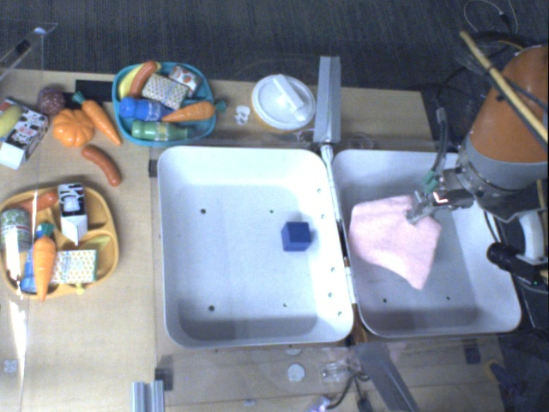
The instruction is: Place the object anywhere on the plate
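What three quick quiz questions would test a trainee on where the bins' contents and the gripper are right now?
1. True or false: the blue cube lies in the left bin.
2. Which bin holds the pink cloth? A left, B right.
3. Fill in: the gripper is at the cloth's upper ____ corner.

Key: 1 true; 2 B, the right bin; 3 right.

Bench (129, 316): pale wood.
On my bench: two white bins (249, 247), yellow tray (101, 202), blue bowl (165, 134), loose toy carrot (105, 122).
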`<state>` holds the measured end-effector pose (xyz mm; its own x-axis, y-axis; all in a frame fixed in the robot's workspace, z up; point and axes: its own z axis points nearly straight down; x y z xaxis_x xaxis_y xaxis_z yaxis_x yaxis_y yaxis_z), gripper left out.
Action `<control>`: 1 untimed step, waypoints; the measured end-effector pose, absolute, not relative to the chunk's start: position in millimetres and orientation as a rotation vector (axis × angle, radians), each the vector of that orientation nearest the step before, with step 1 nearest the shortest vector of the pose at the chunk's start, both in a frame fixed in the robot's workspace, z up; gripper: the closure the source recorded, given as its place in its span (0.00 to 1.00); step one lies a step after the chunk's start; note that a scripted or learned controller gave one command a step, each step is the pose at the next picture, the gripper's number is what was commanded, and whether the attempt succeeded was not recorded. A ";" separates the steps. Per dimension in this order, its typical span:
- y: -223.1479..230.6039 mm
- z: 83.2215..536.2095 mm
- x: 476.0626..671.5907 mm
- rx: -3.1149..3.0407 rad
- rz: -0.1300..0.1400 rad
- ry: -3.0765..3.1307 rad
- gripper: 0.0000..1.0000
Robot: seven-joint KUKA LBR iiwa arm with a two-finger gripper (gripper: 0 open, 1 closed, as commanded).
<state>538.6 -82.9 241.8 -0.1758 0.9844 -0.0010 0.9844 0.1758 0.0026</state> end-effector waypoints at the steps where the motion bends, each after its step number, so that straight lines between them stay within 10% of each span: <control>1: -81.4 224.1 539.8 2.011 0.001 2.412 1.00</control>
